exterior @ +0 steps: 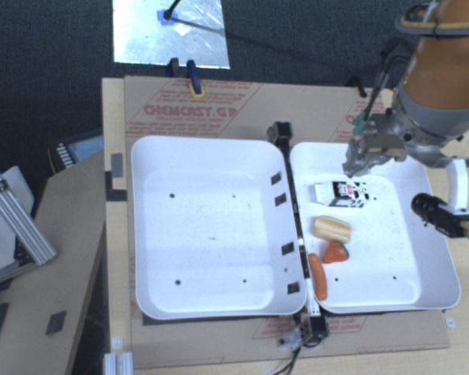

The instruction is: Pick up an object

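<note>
Fixed overhead camera, slanted down.
It takes in both white bins [211, 151] from moderate height; the arm [442, 69] enters at right.

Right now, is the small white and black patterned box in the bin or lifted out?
In. The small white and black patterned box lies flat on the right white bin floor, under the claw.

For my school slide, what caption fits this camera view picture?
Robot gripper hovering above a small card, bun and carrot in the right bin.
</note>
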Robot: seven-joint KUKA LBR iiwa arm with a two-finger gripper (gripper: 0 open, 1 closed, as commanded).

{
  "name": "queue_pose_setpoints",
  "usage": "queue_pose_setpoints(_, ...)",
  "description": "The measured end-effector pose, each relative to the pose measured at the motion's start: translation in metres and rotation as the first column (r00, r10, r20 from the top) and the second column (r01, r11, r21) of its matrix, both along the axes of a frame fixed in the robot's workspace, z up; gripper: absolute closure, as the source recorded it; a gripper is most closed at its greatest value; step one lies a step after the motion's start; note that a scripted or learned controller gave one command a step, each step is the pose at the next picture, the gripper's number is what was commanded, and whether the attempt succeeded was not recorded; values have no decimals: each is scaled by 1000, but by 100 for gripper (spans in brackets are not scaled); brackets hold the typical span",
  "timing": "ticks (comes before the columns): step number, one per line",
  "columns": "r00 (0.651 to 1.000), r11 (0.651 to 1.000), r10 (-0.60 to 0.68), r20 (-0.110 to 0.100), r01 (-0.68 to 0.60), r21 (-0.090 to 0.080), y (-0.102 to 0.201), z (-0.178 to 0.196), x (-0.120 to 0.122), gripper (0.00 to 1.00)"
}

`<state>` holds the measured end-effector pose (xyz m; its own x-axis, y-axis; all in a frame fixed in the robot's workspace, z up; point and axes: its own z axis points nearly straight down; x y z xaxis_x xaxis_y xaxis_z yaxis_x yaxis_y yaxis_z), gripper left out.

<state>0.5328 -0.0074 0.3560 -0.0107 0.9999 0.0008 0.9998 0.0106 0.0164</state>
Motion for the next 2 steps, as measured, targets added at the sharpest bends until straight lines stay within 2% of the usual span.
queue_pose_setpoints(1, 1000, 1000, -2, -10, 2, -1, -3, 5, -2, 100)
queue_pose_setpoints(2, 1000, 1000, -2, -21, 2, 1, 45, -41, -48, 100)
